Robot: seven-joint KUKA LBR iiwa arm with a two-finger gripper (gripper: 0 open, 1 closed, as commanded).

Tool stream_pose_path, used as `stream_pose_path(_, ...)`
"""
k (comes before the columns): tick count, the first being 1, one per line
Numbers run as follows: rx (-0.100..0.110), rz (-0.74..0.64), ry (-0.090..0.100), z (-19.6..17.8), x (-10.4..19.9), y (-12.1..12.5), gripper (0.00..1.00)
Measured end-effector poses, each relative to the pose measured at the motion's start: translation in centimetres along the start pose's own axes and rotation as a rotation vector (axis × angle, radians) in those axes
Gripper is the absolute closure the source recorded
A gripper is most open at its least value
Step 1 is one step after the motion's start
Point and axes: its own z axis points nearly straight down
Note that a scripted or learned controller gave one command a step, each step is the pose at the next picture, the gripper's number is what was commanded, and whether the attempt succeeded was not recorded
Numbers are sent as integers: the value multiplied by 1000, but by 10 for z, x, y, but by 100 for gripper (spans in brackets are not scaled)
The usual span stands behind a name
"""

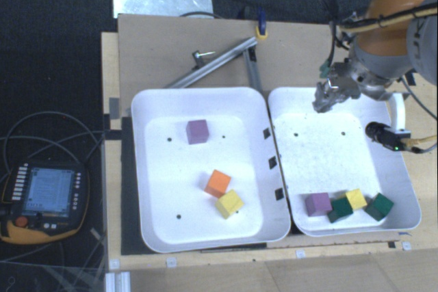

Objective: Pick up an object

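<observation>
Seven blocks: three lie in the left bin [147, 147], four in the right bin [301, 109]
Left bin blocks: a purple block [197, 131] sits alone toward the upper middle; an orange block [217, 182] and a yellow block [229, 204] sit lower down, touching at a corner
Right bin blocks: a second purple block [317, 203], a dark green block [339, 209], a small yellow block [355, 198] and another green block [378, 206] crowd along the lower edge, lower right of the frame
Gripper: the gripper [325, 98] hangs over the upper part of the right bin, well apart from every block; whether it is open or closed cannot be told at this angle
Step in hand: choosing a target and moving above it, by my judgement
Doing it well: the row in the right bin is nearest, but packed; its outer blocks look easiest to reach, and a straight descent should avoid nudging neighbours
Orientation: the blocks are near-cubes with no real long axis; the orange and yellow ones sit turned against the bin edges, so the wrist would need rotating to meet flat faces
</observation>
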Motion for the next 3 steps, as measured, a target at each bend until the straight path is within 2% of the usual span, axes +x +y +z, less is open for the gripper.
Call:
stream_pose_path(1, 1, -1, 1, 10, 54, -25, 100)
stream_pose_path(2, -1, -3, 1, 12, 114, -37, 100)
stream_pose_path(3, 0, -1, 0, 20, 156, -57, 100)
